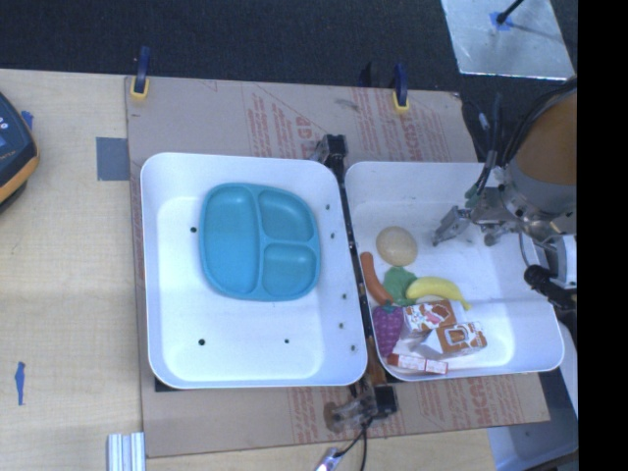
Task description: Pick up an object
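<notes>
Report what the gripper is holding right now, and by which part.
Nothing is held. The gripper sits over bare floor of the right bin, nothing between its fingers, apart from the egg and banana.

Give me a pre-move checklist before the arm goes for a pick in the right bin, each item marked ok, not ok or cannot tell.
1. Gripper over the right bin, above bare floor: ok.
2. Nothing between the jaws yet: ok, none of the items sits there.
3. Jaw opening wide enough for a pick: cannot tell, too small and blurred.
4. Nearest target standing free: ok, the beige egg-shaped item lies apart from the pile.
5. Other targets separated: not ok, the banana, green item, sausage, grapes and printed packets crowd together.
6. Left bin ready to receive: ok, the blue divided plate lies flat.
</notes>
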Robot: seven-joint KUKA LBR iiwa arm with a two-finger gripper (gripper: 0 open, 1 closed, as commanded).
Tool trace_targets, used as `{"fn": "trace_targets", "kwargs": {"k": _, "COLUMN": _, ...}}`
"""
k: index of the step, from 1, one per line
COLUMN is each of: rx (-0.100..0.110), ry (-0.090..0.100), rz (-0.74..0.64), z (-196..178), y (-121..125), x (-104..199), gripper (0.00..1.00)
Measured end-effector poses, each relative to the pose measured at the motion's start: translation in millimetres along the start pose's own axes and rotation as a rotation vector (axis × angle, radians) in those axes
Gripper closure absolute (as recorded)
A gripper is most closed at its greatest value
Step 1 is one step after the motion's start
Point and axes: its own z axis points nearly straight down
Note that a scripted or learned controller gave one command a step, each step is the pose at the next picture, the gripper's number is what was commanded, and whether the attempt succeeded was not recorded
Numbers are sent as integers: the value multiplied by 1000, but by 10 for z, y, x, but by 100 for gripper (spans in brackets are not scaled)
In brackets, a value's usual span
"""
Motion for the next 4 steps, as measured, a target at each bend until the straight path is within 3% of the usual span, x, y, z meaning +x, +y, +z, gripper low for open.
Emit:
{"fn": "trace_targets", "kwargs": {"k": 1, "rx": 1, "ry": 0, "rz": -3, "z": 398, "y": -754, "x": 339, "gripper": 0}}
{"fn": "trace_targets", "kwargs": {"k": 2, "rx": 2, "ry": -1, "rz": -5, "z": 295, "y": -750, "x": 329, "gripper": 100}}
{"fn": "trace_targets", "kwargs": {"k": 3, "rx": 3, "ry": -1, "rz": -4, "z": 297, "y": -754, "x": 330, "gripper": 0}}
{"fn": "trace_targets", "kwargs": {"k": 4, "rx": -3, "ry": 0, "rz": -4, "z": 386, "y": -957, "x": 619, "gripper": 0}}
